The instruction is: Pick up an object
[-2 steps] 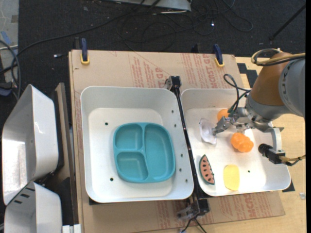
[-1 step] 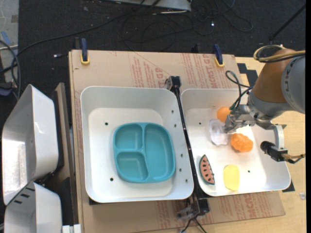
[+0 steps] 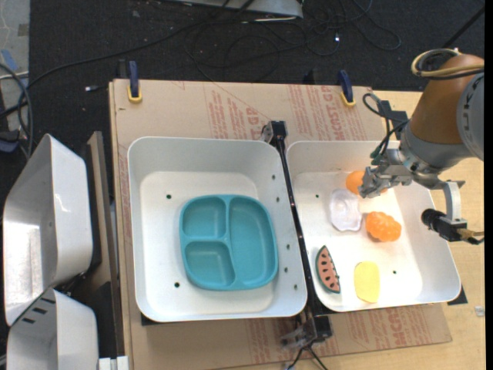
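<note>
The right bin (image 3: 431, 280) holds several toy foods. A clear whitish lump (image 3: 346, 210) lies near its middle, an orange crumpled piece (image 3: 383, 227) sits just right of it, a yellow oblong (image 3: 367, 280) lies toward the front, and a watermelon slice (image 3: 328, 269) rests by the left wall. A small orange ball (image 3: 354, 180) lies at the back. My gripper (image 3: 370, 185) reaches down right beside that ball, its tip touching or nearly touching it.
The left bin (image 3: 154, 168) carries a teal divided plate (image 3: 229, 241). A black divider (image 3: 286, 183) runs between the bins. Clamps (image 3: 135, 83) hold the cardboard base at the back. White tubs (image 3: 46, 222) stand off to the left.
</note>
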